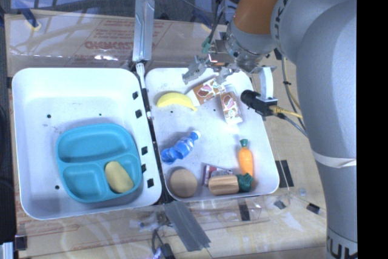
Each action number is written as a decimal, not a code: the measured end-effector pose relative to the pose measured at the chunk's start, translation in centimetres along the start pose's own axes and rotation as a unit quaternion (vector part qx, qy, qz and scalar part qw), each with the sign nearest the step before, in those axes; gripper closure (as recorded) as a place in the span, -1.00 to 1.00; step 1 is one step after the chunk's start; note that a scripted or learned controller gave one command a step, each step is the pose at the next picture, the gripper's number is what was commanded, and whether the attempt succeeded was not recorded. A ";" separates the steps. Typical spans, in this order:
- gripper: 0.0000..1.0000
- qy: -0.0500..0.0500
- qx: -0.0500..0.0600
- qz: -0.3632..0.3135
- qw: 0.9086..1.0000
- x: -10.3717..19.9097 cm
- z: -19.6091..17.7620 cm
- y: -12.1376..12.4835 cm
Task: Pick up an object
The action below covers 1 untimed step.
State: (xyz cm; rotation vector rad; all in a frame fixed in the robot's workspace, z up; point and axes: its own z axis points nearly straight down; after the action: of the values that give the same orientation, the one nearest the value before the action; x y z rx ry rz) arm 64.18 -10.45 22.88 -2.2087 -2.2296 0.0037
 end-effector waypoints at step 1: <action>-1.00 0.000 0.000 -0.028 1.000 -3.5 13.8 -2.0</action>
State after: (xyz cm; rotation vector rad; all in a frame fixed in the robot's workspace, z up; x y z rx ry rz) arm 62.14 -13.92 9.12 -2.1453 -2.2919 0.0042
